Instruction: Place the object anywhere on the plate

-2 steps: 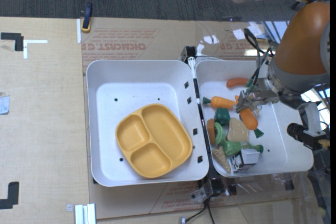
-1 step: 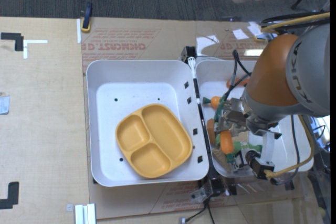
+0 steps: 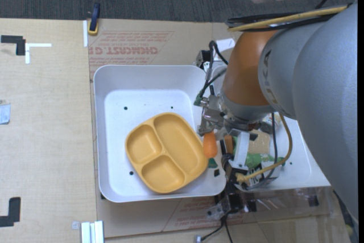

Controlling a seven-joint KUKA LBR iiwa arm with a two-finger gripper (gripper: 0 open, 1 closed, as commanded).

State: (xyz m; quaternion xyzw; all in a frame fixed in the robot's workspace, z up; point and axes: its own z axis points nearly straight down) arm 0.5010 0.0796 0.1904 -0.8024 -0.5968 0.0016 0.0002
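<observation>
Apparently the gripper (image 3: 211, 136) is carrying an orange object (image 3: 210, 146) pinched between its closed fingers, hanging just beside the plate (image 3: 165, 152) edge, positioning for release.

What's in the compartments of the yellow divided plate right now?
All three compartments of the yellow divided plastic plate look bare. A small orange object sits at its right rim, under the gripper, partly covered by the arm.
</observation>
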